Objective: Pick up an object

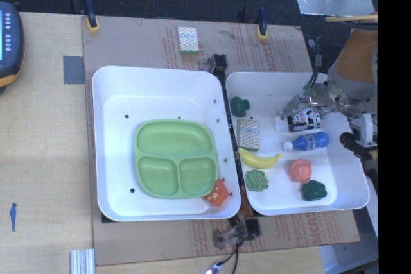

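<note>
Two shallow white bins sit side by side on a cardboard-covered bench, the left bin (109, 138) holding a green divided tray (174, 158) with a small orange toy (218, 194) at its lower right corner, the right bin (347, 199) holding the loose objects to choose from. Taking the blue bottle (308, 141) as landmark, the banana (260, 159) lies just to its left, a pink ball (300, 170) just below it, a dark green toy (314, 190) lower still, and the gripper (302, 113) hangs directly above it near the bin's upper right. That low stance over the bottle suggests it is the likely target, though nothing is seen between the fingers, and how wide they stand cannot be told.
</note>
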`<action>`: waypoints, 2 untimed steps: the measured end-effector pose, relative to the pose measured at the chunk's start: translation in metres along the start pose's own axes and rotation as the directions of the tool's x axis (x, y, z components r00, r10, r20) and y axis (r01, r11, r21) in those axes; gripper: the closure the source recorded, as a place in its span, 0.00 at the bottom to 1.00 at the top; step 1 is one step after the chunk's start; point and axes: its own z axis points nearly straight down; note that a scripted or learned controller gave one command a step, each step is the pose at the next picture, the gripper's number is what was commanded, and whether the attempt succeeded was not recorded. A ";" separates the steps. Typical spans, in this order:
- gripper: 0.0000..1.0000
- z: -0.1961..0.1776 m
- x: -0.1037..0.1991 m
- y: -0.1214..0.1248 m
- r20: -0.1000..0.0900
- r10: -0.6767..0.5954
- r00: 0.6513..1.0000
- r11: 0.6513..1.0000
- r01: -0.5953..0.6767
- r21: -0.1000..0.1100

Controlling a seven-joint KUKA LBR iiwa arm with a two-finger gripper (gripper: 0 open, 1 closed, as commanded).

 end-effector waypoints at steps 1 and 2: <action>0.00 -0.002 -0.006 -0.048 0.006 -0.002 1.000 1.000 0.002 -0.005; 0.00 0.006 0.016 0.005 0.002 -0.007 1.000 1.000 0.007 0.007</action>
